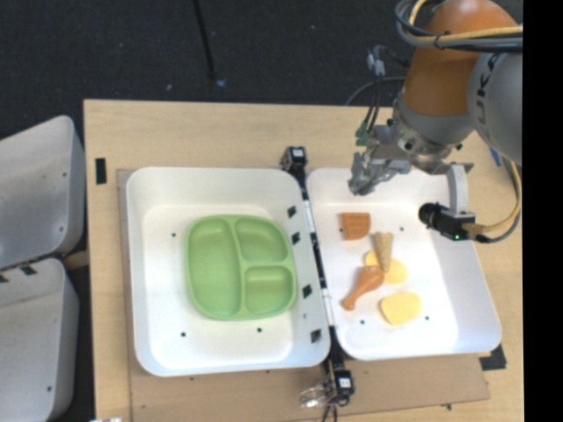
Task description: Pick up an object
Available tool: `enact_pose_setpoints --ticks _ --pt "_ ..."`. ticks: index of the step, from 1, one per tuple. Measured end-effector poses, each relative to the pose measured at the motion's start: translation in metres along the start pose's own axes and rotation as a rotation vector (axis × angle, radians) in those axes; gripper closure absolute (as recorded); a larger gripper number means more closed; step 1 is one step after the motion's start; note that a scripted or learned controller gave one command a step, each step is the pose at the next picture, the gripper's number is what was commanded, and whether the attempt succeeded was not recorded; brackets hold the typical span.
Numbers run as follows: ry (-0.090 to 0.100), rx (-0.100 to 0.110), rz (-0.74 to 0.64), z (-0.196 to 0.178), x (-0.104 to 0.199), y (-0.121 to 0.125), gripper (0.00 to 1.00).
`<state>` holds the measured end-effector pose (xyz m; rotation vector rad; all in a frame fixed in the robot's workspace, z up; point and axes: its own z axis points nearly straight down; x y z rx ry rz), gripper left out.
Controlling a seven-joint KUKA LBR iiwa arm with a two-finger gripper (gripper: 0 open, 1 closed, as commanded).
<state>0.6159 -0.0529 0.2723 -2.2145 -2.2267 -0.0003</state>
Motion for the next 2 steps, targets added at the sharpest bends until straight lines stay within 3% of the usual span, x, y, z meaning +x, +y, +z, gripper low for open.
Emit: enact_pose_setpoints --ticks 2 --pt "0.000 0.001 -0.001 0.023 0.114 -0.033 1.00"
